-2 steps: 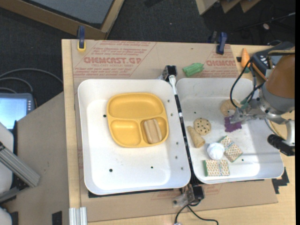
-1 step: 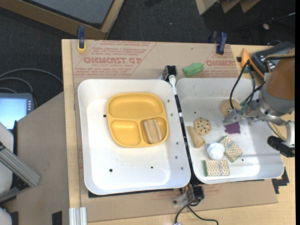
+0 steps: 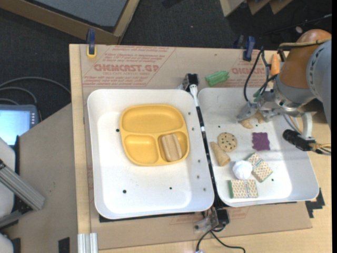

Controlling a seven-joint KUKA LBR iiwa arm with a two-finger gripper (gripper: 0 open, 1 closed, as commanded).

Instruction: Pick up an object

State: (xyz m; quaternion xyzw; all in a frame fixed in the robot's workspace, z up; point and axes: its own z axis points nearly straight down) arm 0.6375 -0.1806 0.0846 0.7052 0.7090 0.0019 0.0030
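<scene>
Over right bin (image 3: pixel 300 191), lowered pincer (image 3: pixel 251 117)

**Bench and surroundings**

One bench top (image 3: pixel 158 62), brown protective sheet printed with red lettering, held at its far edge by two blue clamps (image 3: pixel 91 41). Floor (image 3: pixel 37 51): dark carpet, a grey cable (image 3: pixel 31 82) looped across it at left. Wooden-framed grey panel (image 3: pixel 79 4) lying beyond the bench, upper left. Lit screen (image 3: pixel 16 123) at the left edge. Lighting even, shadows soft.
</scene>
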